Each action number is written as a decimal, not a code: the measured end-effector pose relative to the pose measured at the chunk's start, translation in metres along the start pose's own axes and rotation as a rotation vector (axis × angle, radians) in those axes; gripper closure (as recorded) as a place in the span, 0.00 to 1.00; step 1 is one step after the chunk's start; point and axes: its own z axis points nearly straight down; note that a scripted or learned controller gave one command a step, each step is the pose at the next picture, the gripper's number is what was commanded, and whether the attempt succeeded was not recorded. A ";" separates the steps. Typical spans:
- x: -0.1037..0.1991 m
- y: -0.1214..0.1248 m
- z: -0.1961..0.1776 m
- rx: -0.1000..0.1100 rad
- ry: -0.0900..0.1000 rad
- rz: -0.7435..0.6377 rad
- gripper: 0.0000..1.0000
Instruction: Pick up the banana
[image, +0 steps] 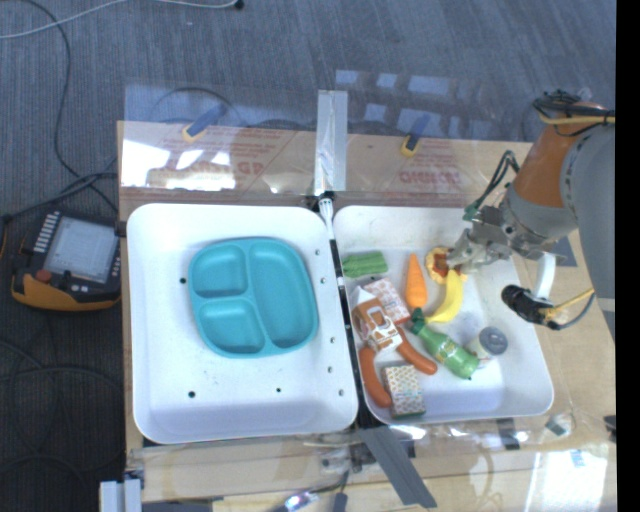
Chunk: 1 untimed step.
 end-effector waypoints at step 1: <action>0.003 0.000 0.000 -0.001 0.004 -0.003 0.00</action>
